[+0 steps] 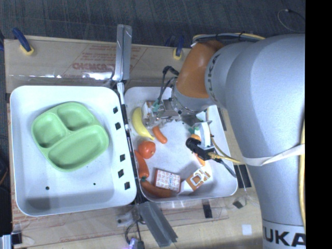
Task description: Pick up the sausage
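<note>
1. The bins [31, 191] are made of smooth white plastic.
2. A matt green plastic finish is shown by the divided plate [70, 135].
3. The sausage [155, 190] is seen as glossy.
4. The arm [259, 92] is finished in smooth grey.

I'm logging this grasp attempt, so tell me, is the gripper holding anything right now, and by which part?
It cannot be told. The gripper sits low in the right bin, by the banana and a small orange sausage, but nothing is visibly between its fingers.

The claw [155, 117] sits low in the right bin [228, 183], beside a banana [139, 124] and a small orange sausage [160, 136]. A tomato [146, 149] lies nearby. The left bin [31, 191] holds 1 green divided plate [70, 135].
</note>
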Controlling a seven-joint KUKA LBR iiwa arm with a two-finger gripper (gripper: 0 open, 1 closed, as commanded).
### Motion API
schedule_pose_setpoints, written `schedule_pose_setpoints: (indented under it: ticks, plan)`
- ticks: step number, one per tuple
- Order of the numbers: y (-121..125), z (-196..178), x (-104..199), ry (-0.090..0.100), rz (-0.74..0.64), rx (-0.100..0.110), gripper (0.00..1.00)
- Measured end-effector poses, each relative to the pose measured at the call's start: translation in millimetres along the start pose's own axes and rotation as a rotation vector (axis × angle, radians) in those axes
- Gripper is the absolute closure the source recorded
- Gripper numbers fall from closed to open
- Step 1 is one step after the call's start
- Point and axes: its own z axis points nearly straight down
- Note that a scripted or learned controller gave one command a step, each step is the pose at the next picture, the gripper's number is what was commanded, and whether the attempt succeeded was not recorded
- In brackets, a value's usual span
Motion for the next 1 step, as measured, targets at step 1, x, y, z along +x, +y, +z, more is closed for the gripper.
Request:
schedule_pose_setpoints:
  ticks: [1]
  plan:
    - [15.7, -158.2, 51.5, 0.0, 0.255, -0.002, 1.0]
